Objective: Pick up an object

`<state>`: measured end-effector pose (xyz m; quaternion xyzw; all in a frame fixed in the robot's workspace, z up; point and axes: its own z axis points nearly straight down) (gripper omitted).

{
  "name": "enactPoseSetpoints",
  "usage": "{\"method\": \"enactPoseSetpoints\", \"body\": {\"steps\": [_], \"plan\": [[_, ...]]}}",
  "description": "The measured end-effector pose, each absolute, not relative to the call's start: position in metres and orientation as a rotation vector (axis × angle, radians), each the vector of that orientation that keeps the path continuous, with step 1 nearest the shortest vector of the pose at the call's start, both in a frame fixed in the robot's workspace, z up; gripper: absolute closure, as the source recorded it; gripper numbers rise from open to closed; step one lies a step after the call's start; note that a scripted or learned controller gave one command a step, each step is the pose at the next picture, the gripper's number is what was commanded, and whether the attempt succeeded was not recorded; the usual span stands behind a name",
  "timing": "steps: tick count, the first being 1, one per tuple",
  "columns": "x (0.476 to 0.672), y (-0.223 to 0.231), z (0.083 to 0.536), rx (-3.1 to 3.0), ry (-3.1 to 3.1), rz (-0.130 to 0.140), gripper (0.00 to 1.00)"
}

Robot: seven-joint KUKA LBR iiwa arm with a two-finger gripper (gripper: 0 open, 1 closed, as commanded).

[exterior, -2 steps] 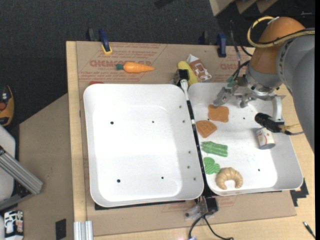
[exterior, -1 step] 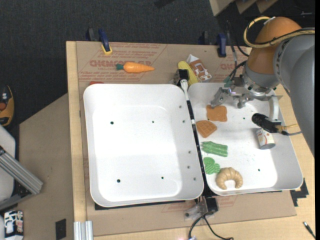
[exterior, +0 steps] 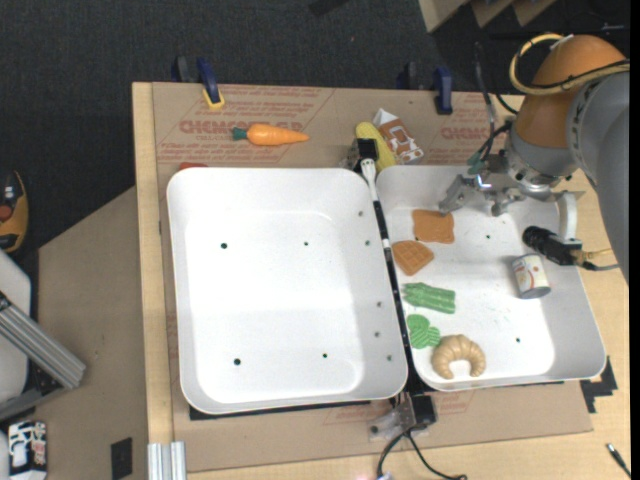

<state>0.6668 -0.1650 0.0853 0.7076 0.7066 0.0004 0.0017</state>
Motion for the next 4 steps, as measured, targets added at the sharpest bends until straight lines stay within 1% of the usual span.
{"method": "enactPoseSetpoints", "body": {"steps": [1,2,4], "plan": [[0.667,-0.144,0.085,2.22,2.224,-0.001,0.0],[0.667,-0.153,0.085,2.221,2.22,0.001,0.0],[0.667,-0.135,0.085,2.221,2.223,-0.001,0.0]]}}
